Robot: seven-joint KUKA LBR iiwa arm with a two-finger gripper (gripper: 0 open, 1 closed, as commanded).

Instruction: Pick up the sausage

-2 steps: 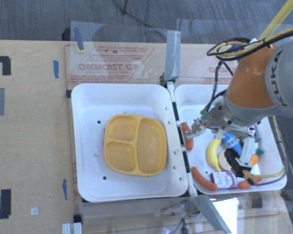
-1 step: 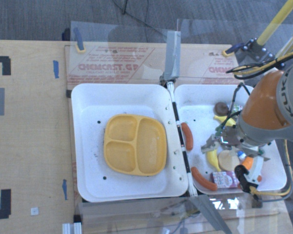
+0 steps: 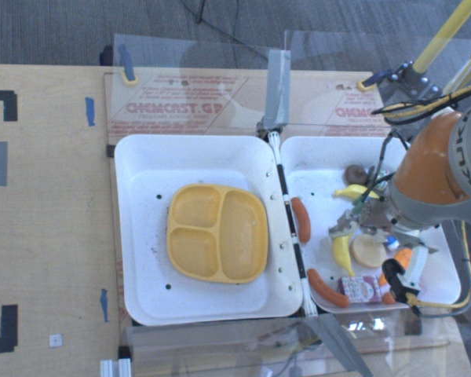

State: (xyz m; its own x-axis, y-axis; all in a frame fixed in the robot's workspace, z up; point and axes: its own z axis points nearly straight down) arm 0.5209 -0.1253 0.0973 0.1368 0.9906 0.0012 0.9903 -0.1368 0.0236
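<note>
Sausage: lies lengthwise along the left wall of the right bin, right of frame centre, untouched.
Second sausage: lower in that bin, slanted, touching a small red packet.
End effector: low over the middle of the right bin, among yellow banana-like pieces and a round tan piece; whether it grips or is released, I cannot tell.
Arm: grey with an orange band, entering from the right edge.
Left bin: holds a yellow divided plate, centre frame.
Tabletop: pale wood, left side.
</note>
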